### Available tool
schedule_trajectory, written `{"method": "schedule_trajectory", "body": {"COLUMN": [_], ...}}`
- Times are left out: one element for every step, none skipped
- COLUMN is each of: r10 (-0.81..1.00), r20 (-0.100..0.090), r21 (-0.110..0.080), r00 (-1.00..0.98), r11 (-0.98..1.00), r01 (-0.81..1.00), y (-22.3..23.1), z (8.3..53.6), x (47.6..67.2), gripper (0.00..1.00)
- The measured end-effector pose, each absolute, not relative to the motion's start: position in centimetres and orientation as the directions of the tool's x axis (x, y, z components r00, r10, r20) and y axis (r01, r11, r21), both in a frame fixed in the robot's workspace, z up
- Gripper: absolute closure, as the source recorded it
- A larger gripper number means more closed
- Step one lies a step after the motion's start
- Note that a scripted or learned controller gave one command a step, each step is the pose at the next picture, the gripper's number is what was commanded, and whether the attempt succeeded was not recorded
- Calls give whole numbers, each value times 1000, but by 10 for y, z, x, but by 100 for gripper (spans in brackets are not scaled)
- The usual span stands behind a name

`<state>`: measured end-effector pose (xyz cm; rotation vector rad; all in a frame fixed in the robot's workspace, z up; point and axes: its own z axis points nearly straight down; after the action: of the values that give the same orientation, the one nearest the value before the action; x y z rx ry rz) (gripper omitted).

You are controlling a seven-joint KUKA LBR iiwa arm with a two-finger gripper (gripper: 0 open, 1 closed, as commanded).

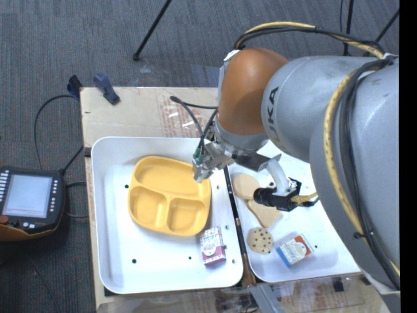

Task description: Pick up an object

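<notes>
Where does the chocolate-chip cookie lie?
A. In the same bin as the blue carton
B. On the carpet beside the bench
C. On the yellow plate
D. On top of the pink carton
A: the cookie lies in the bin that also holds the blue carton, while the yellow plate sits in the other bin.

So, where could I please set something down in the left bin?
Bare floor runs along the front of the left bin, below the yellow plate, beside the pink carton. Crowded: near the gripper at the plate's right rim.
</notes>
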<state>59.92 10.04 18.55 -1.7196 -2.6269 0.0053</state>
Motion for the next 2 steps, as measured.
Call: {"method": "schedule_trajectory", "body": {"r10": [977, 989], "r20": [-1, 0], "r21": [-3, 0], "r00": [-213, 149], "r11": [213, -149], "r01": [977, 989], "y": [144, 145], "z": [177, 89], "x": [633, 634], "gripper": [100, 100]}}
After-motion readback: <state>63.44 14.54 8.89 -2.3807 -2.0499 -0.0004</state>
